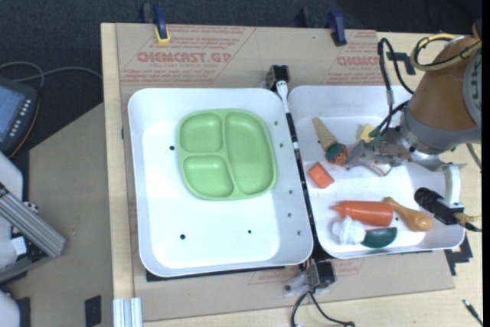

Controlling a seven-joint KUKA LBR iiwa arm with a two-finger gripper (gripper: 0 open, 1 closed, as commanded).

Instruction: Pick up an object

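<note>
My gripper (357, 158) hangs low over the middle of the right bin (348, 99), reaching in from the right. Just left of its tip lies a toy ice-cream cone (328, 138), a tan cone with a green and orange ball at its lower end. The tip is close beside that ball, and nothing shows held in it. An orange block (321, 175) lies below the cone. Toward the bin's front lie a long red-orange piece (364, 211), a white lump (349, 230), a dark green piece (379, 237) and a tan spoon-like piece (409, 215).
The left bin (153, 226) holds a pale green divided plate (227, 154). A small yellow thing (368, 132) peeks out behind the gripper. A black divider strip (293, 149) runs between the bins. The arm's body covers the right bin's far right side.
</note>
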